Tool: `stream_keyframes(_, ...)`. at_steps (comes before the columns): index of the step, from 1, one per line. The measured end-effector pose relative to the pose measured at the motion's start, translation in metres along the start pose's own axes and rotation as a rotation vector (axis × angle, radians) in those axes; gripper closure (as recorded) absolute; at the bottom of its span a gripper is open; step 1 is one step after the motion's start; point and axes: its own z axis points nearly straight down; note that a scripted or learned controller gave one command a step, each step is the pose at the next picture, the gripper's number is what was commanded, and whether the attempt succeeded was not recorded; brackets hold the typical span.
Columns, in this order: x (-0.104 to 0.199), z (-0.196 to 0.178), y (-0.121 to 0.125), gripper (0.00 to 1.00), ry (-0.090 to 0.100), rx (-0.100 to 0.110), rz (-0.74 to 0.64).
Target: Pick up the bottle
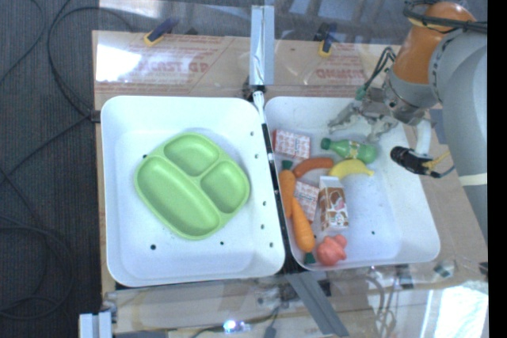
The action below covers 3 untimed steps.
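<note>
The bottle [349, 148] is small and green with a yellowish cap end. It lies on its side in the upper middle of the right bin [412, 225]. My gripper [360, 123] hangs just above and behind it, near the bin's far wall. Its grey fingers [341, 121] are spread open with nothing between them. The bottle lies just in front of the fingertips, apart from them.
Close around the bottle lie a yellow banana [351, 168], an orange sausage [313, 165] and a red-and-white packet [291, 143]. Further forward are a carton [333, 203], carrots [299, 222] and a red fruit [333, 249]. The left bin [119, 249] holds a green divided plate [192, 184].
</note>
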Motion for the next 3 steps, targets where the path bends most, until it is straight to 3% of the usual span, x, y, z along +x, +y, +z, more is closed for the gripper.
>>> stream_keyframes(1, 0.001, 0.0, -0.041, 0.0, -0.02, -0.009, -0.044)
stream_keyframes(2, 0.001, -0.01, -0.041, 1.0, -0.018, -0.011, -0.044)
stream_keyframes(3, -0.004, 0.001, -0.043, 1.0, -0.013, -0.007, 0.317)
